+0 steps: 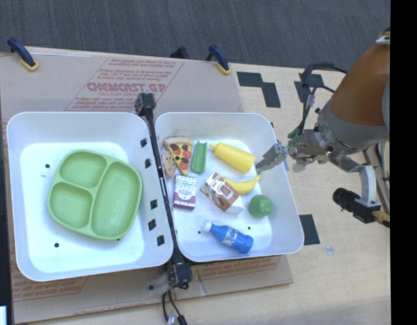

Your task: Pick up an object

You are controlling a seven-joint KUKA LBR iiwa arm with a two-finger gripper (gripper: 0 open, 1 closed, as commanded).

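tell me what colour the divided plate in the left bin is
Light green; the divided plate shows clearly in the camera view.

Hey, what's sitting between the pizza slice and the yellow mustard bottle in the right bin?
A green cucumber-like piece stands between the pizza slice and the yellow mustard bottle, as the camera view shows.

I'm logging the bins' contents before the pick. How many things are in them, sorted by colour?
Green: 3, the plate, the lime and the green stick
Yellow: 2, the mustard bottle and the banana
Blue: 1, the blue bottle
Mixed colours: 3, the pizza slice and two small cartons
Total: 9
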